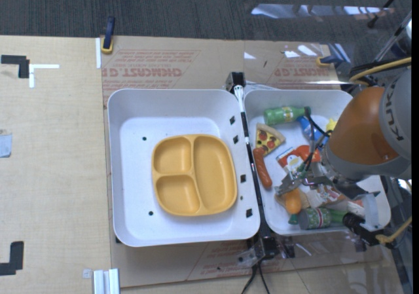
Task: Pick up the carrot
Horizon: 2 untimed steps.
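Two white bins sit side by side on your surface (52, 188): the left bin (124, 175) holds a yellow divided plate (194, 175) with three compartments, and the right bin (268, 217) holds the clutter you are working in.

You will find the arm (366, 135) coming in from 3 o'clock, its orange band over the right half of the right bin. Its gripper (296, 184) reaches toward 9 o'clock and sits low in the middle of that bin. You cannot tell from this view how the jaws stand; the metal parts blur into the items beneath them.

Your carrot (292, 203) reads as a small orange piece at about 6 o'clock from the gripper, just beside it and possibly touching the tip; nothing shows it pinched between the jaws. A dark green bottle (321, 218) lies on its side just at 4 o'clock from the carrot, along the bin's near wall.

At 9 o'clock from the gripper a reddish sausage (262, 171) lies lengthwise near the bin's left wall, and a pizza slice (267, 137) sits at 12 o'clock from the sausage. A light green bottle (285, 114) lies near the far wall, with a blue item (308, 128) just at 4 o'clock from it. A red and white item (296, 155) lies between the pizza slice and the arm.
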Each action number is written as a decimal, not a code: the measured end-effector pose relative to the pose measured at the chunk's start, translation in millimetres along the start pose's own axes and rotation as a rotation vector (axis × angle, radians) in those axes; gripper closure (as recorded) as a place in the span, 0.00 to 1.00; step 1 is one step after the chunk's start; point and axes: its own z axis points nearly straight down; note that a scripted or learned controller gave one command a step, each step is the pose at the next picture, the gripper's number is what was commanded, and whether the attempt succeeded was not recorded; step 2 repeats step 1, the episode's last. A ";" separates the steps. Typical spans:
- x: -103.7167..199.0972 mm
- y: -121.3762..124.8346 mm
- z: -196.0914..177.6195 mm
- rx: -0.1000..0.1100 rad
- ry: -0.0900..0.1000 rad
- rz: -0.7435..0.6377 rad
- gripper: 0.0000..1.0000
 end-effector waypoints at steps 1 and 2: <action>0.2 2.6 -7.6 -0.003 0.001 0.004 1.00; 0.2 2.6 -7.6 -0.003 0.001 0.004 1.00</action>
